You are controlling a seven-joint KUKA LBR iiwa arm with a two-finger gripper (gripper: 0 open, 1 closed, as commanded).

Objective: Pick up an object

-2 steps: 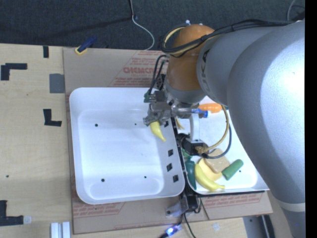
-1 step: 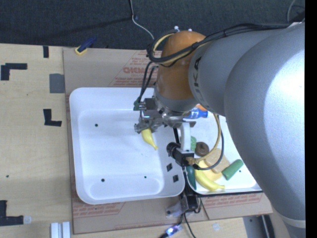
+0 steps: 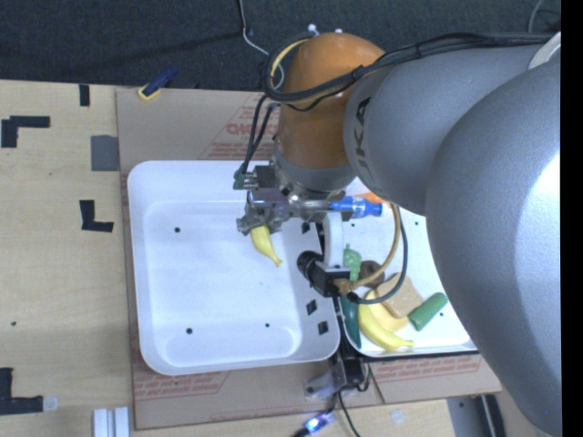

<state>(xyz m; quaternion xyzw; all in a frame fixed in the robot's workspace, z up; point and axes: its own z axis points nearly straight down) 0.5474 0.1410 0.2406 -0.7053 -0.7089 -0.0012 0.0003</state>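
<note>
Nearest my camera, along the counter's [image 3: 64, 271] front edge, sits the lip of the left bin [image 3: 150, 271], its floor bare but for a few dark dots. Just right of it, the right bin [image 3: 455, 340] holds a clutter: a yellow banana [image 3: 383, 330], a green cylinder [image 3: 426, 310], a tan block [image 3: 404, 296] and a small green piece [image 3: 352, 263], all close together, partly behind cables.

Farther in, over the left bin's upper right part, the gripper [image 3: 264, 221] hangs below the orange wrist band [image 3: 319, 89]. A small yellow banana-shaped piece [image 3: 266, 244] pokes out from under the jaws, tilted down to the right. It looks pinched between them and clear of the bin floor, though I judge that from its shadowless hang, not from a clean look at the contact.

My read: the grasp step is done or nearly so, and the lift is in hand. Next move calls for a straight rise, slow, so the slim piece doesn't slip from a shallow pinch.
</note>
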